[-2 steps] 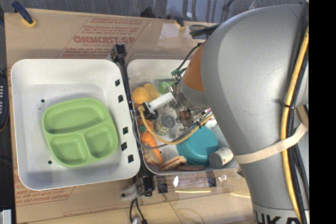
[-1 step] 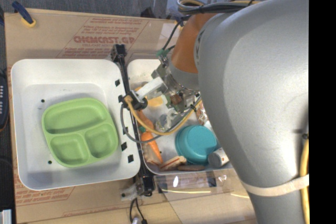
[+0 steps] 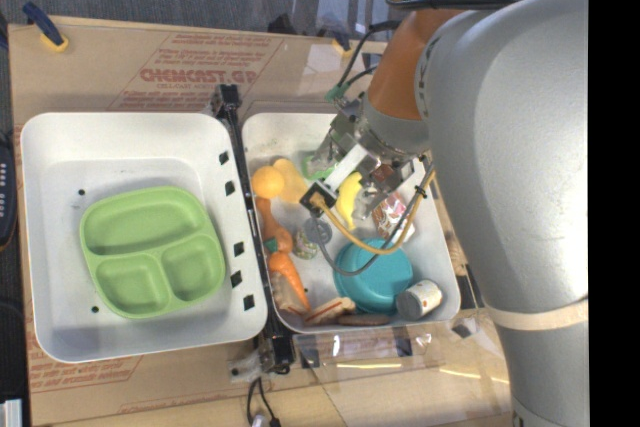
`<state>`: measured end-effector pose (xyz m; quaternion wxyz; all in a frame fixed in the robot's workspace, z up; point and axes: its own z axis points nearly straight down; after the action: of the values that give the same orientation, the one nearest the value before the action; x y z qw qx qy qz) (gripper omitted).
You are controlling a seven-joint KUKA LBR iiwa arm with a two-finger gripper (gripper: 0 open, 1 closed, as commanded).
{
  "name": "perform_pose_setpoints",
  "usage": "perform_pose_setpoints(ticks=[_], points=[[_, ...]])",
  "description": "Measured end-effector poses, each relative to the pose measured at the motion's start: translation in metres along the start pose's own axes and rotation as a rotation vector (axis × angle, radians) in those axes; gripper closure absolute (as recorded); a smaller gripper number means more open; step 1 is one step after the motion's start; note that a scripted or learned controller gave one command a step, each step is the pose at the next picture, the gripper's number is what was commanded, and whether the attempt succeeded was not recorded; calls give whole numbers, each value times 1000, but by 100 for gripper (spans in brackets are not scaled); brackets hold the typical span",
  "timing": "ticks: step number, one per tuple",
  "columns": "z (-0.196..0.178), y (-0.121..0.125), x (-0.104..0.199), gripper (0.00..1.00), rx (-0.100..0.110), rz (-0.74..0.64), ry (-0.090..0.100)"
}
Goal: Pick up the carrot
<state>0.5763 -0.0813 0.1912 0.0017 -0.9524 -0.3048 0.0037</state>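
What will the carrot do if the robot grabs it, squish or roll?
The carrot looks smooth, like a plastic toy, so it probably stays stiff and might slip. Its rounded, tapered shape could roll, but it lies close among other things in the bin, so it likely would not roll far.

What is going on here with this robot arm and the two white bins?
The grey arm is reaching into the cluttered bin on the view's right, with its gripper low over the middle of the pile. The carrot lies by that bin's left wall, apart from the gripper, so it is not picked up yet. A teal bowl sits nearby. The other bin holds a green divided tray.
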Motion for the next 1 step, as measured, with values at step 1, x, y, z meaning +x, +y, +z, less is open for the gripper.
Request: perform_pose_setpoints(ticks=[1], points=[[102, 9, -2, 0, 8, -102, -3]])
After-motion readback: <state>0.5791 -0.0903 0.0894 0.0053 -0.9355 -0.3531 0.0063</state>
